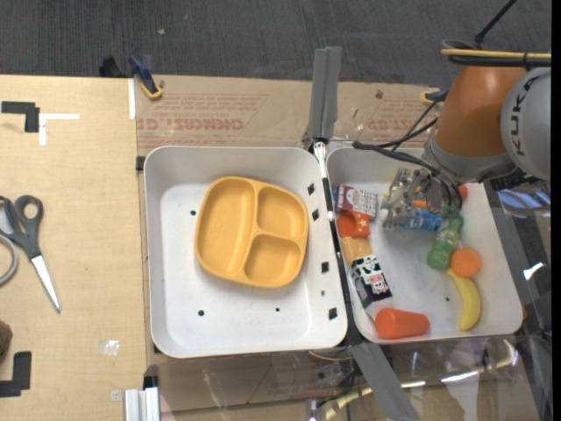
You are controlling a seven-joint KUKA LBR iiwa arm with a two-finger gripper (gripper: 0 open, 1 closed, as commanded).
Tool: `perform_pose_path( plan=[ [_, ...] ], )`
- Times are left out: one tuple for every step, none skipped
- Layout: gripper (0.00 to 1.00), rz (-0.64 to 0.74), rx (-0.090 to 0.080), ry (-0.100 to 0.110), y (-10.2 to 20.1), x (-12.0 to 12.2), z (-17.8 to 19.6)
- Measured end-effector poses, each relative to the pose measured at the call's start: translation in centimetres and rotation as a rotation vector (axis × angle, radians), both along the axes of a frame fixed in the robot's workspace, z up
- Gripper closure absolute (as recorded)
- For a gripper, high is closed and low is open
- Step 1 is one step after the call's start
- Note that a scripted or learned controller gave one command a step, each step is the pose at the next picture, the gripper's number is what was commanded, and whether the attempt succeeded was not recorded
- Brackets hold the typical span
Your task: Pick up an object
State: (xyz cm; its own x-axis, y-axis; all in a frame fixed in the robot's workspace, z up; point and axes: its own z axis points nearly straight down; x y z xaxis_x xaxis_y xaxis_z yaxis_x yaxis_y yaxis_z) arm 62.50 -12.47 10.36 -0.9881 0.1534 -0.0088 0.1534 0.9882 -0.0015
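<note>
Claw (406,202) low in right bin (500,310), blurred against clutter; grip state cannot be told. Left of it, yellow tray (252,231); scissors (31,244) on counter (70,305) beyond.

Yellow three-compartment plate (252,232) lay in the white bin (166,323) well to the view's left of the end effector (410,202). Farther out on that side, grey-handled scissors (33,244) rested on the wooden desk (70,340). Cardboard sheet (219,117) lay beyond the bin, a blue clamp (145,75) at its corner.
</note>
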Motion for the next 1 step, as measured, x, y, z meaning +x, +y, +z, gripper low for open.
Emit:
perform_pose_path(
  plan=[
    [0.0, 0.0, 0.0, 0.0, 0.02, 0.0, 0.0]
  ],
)
